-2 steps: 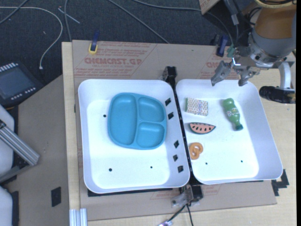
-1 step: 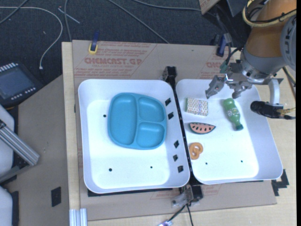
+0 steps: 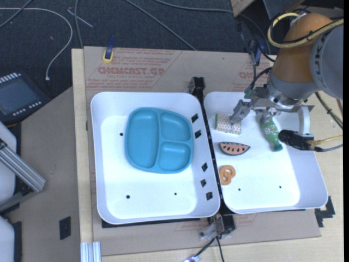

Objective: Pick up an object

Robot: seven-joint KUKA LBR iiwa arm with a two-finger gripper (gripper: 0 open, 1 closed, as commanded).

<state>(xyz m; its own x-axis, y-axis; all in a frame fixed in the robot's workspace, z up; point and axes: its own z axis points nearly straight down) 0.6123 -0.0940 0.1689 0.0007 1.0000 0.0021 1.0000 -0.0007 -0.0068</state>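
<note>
Presently we find the gripper (image 3: 238,115) lowered over the upper left part of the right bin (image 3: 305,184), its tip at or just above a small patterned block (image 3: 226,124); we cannot tell whether it touches. Whether it is spread or closed we cannot tell from this slant. We see nothing held. Just right of it a green bottle-shaped item (image 3: 271,131) lies tilted on the bin floor. Below the block a watermelon slice (image 3: 234,148) lies flat, and below that an orange pretzel (image 3: 227,174), near the divider between the bins. We note the left bin (image 3: 109,195) holds a blue divided plate (image 3: 158,140), lying flat. Both bins rest on a cardboard-covered bench (image 3: 142,67).
</note>
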